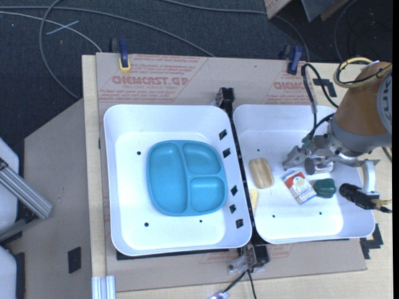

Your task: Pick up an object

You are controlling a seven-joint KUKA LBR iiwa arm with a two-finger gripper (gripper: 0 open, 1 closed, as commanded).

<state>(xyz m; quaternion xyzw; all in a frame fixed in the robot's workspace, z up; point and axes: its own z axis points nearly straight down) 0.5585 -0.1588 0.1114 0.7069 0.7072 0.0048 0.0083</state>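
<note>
The likeliest thing to be picked is the small red and white packet [298,186], lying flat on the floor of the right bin [274,226], with a dark green block [325,187] just beside it on the right and a tan bread-like piece [262,172] near it on the left, by the wall shared with the other bin. The three lie loose and apart enough that each could probably be taken alone. The gripper [307,161] hangs just above and behind the packet, its metal parts pointing down toward the bin floor, which suits a straight descent onto that cluster; whether it is released or clenched cannot be told from here, and nothing can be seen in its hold. The arm [361,114] reaches in over the right bin's far corner. The left bin [118,167] holds a blue divided plate [186,177], well apart from the gripper
</note>
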